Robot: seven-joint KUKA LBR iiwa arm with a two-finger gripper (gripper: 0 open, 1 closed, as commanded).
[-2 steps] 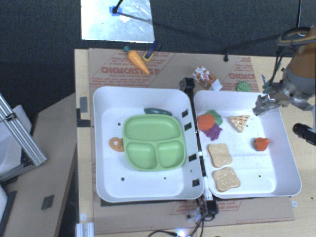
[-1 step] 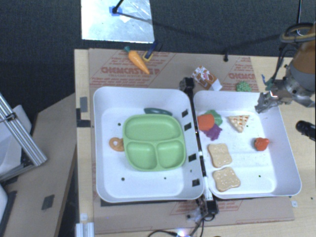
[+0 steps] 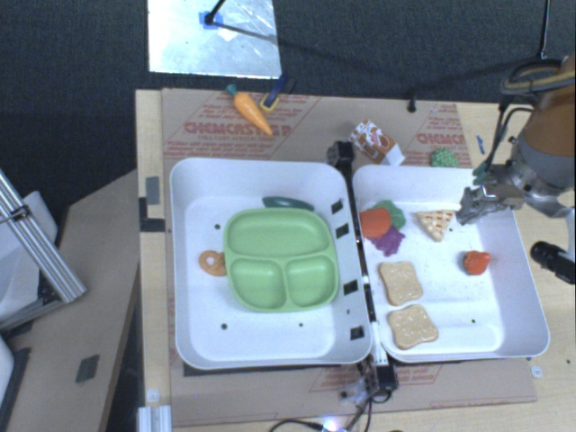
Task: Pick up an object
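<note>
My gripper [image 3: 472, 207] hangs over the back right part of the right bin [image 3: 513, 331], just right of a tan waffle wedge [image 3: 436, 223]. Nothing shows held in it. Below it lies a small red toy [image 3: 475, 262]. Near the bin's left wall sit a red-orange vegetable with a green top [image 3: 378, 219] and purple grapes [image 3: 390, 240]. Two bread slices [image 3: 400, 282] [image 3: 412, 325] lie toward the front.
The left bin [image 3: 193, 331] holds a green divided plate [image 3: 277, 259], a pretzel [image 3: 212, 263] and a dark green piece [image 3: 288, 203] behind the plate. Behind the bins lie a carrot [image 3: 252, 112], a small printed packet [image 3: 373, 140] and a green broccoli [image 3: 443, 158].
</note>
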